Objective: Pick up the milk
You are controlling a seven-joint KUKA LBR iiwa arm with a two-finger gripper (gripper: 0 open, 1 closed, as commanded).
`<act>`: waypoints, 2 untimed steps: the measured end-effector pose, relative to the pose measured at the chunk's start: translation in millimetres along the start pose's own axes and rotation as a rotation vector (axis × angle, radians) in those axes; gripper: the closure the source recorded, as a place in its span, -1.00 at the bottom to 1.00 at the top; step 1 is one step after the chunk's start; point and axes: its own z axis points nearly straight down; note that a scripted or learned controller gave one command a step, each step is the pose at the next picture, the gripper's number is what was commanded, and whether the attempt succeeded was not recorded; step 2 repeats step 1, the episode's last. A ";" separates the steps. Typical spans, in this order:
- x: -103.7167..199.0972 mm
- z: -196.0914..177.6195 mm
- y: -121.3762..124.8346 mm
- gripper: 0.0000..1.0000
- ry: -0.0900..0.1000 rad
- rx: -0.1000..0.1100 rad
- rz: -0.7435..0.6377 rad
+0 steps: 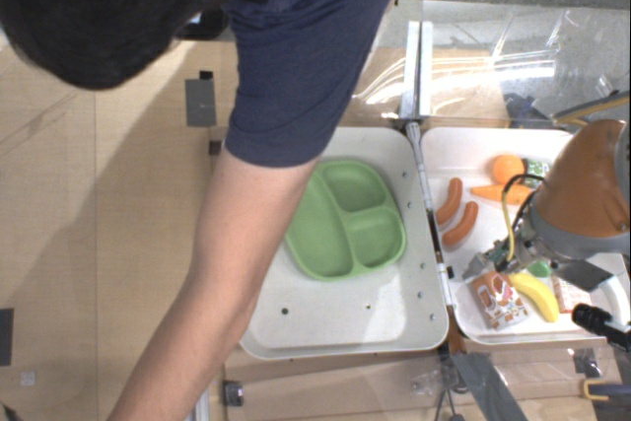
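Observation:
The milk point(499, 301) is a small red and white carton lying near the front of the right bin point(473, 143). A yellow banana point(534, 295) lies right beside it. My gripper point(500, 258) hangs low over the bin, just behind the carton and slightly above it. The grey wrist and the orange band point(590, 184) reach in from the right and hide the bin's right part. Nothing shows as held.
A person leans over the bench, their bare forearm point(232, 261) crossing the left bin point(345, 335), which holds a green divided plate point(350, 222). In the right bin lie two sausages point(455, 212), an orange point(509, 169) and a carrot point(493, 193).

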 end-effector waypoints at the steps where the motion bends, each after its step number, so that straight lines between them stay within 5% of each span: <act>1: 20.0 -114.1 21.7 1.00 0.001 0.000 -0.003; 2: 20.0 -114.1 21.7 1.00 0.001 0.000 -0.003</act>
